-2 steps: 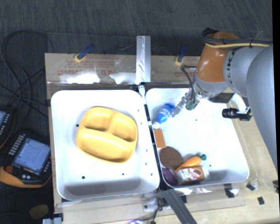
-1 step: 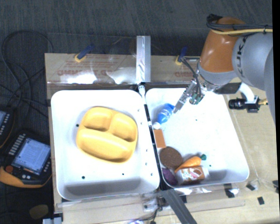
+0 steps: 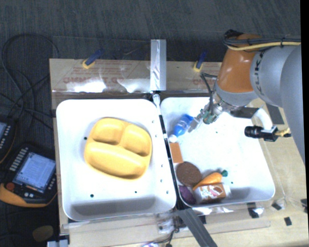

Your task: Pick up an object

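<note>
Jaws [image 3: 204,117] beside glossy blue bottle [image 3: 182,126]; lumpy yellow bread [image 3: 118,147] apart.

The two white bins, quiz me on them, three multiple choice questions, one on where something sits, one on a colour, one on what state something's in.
1. Where does the big yellow object lie?
A. In the left bin
B. In the right bin
C. On the floor

2. What colour is the small bottle next to the gripper?
A. Red
B. Blue
C. Black

3. How does the brown round object lie?
A. Gripped by the arm
B. Balanced on the divider
C. Resting on the floor of the right bin

Answers:
1 A, the yellow object takes up the middle of the left bin.
2 B, the bottle is blue with a white end.
3 C, it lies flat near the carrot-like orange object, apart from the gripper.
</note>
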Controlling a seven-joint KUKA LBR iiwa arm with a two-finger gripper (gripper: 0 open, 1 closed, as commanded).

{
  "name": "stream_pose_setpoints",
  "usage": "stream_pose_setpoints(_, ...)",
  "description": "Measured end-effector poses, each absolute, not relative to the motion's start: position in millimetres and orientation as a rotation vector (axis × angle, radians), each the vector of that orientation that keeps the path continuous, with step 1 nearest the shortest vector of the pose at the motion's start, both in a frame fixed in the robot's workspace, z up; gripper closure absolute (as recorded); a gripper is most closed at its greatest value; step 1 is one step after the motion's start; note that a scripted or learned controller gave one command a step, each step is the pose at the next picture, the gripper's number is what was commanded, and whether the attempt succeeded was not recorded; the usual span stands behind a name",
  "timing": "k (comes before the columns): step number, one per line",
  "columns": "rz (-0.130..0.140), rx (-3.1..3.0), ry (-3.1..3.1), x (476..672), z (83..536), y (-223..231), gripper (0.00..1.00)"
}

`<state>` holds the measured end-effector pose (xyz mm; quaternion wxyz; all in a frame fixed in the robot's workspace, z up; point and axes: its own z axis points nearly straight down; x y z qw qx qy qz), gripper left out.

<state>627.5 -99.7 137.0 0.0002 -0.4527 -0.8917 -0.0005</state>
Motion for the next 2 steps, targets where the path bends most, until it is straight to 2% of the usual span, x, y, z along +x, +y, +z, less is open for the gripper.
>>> stream_pose_setpoints(1, 0.004, -1.905, -2.5, 638.3, 183.6, -35.9, 1.0)
stream_pose_setpoints(2, 0.006, -1.906, -2.5, 638.3, 183.6, -36.4, 0.0)
